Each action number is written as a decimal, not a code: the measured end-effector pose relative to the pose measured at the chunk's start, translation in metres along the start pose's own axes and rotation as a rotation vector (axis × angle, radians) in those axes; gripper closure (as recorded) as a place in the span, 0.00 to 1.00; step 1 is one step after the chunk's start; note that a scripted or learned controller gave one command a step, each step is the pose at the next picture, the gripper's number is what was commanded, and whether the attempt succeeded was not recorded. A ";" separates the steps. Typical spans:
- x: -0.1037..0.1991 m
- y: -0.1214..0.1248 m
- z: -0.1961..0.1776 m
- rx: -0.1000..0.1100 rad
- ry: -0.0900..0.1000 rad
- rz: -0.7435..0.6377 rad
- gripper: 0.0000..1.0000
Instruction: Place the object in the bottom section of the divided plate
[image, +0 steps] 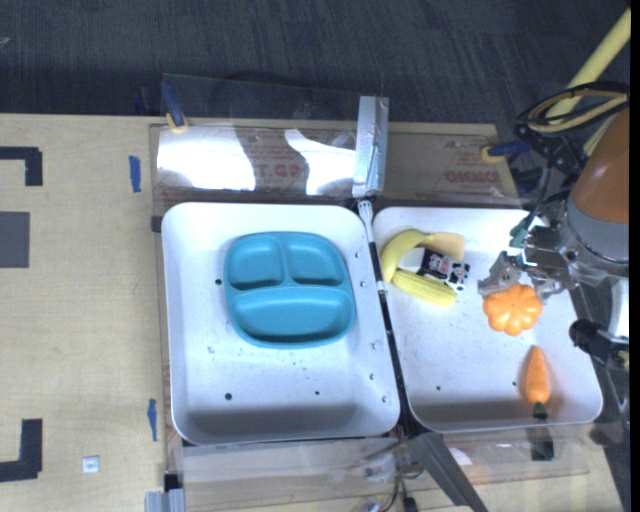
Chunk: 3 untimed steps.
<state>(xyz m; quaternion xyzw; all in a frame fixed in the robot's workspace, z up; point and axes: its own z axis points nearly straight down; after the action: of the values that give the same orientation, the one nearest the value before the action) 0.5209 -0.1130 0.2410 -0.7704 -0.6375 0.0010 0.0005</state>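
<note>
Reached in from the right, wrist bent down over the right bin, with the gripper spread narrowly just above the orange pumpkin, gripping nothing. Lay nearby: a carrot, a banana. Sat apart in the left bin: the blue divided plate, bottom section bare.

arm — cut off at right edge

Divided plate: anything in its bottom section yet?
Empty. The blue divided plate shows bare blue in all three sections; the pumpkin lies in the right bin.
</note>
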 end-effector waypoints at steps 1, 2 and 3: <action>0.020 -0.045 -0.047 -0.004 0.001 0.059 1.00; 0.133 0.046 0.027 0.004 -0.001 0.106 1.00; 0.204 0.067 0.036 -0.003 0.001 -0.079 1.00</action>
<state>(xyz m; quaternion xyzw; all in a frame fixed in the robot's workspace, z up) 0.6252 0.0750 0.2051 -0.7447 -0.6674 -0.0002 -0.0003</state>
